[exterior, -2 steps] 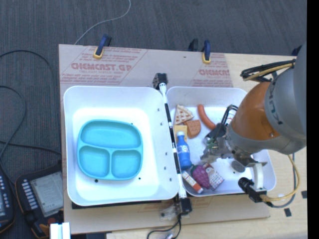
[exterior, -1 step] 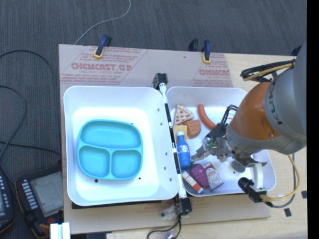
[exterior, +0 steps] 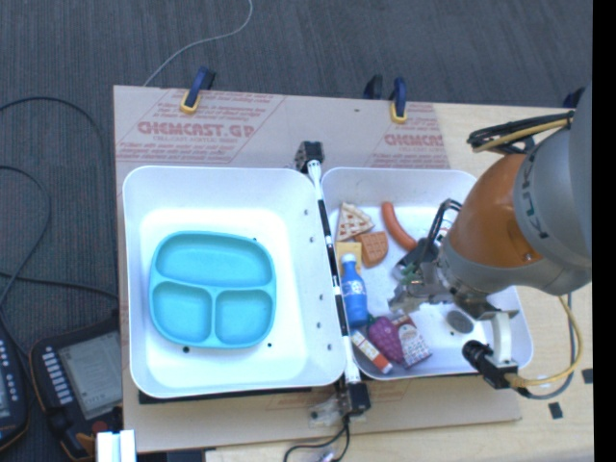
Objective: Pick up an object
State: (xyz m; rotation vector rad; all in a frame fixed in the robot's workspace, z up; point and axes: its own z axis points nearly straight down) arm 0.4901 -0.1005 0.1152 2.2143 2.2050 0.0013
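Note:
The right bin [exterior: 423,179] holds several small items. A pizza slice [exterior: 353,221] lies at its upper left, with a hot dog [exterior: 397,225] to its right and a brown cookie-like piece [exterior: 373,248] below. A blue bottle [exterior: 354,293] lies along the left wall. Near the front sit a purple grape bunch [exterior: 384,335], a small red-and-white carton [exterior: 411,342] and a red tube [exterior: 370,350]. My gripper [exterior: 412,282] hangs low over the bin's middle, just above the grapes and carton. The orange wrist [exterior: 491,229] hides the bin's right part.
The left bin [exterior: 164,186] holds a light blue divided plate [exterior: 213,288]. A black divider bar [exterior: 327,248] runs between the bins. Clamps [exterior: 397,99] hold the cardboard base at the back. Cables lie on the floor at the left.

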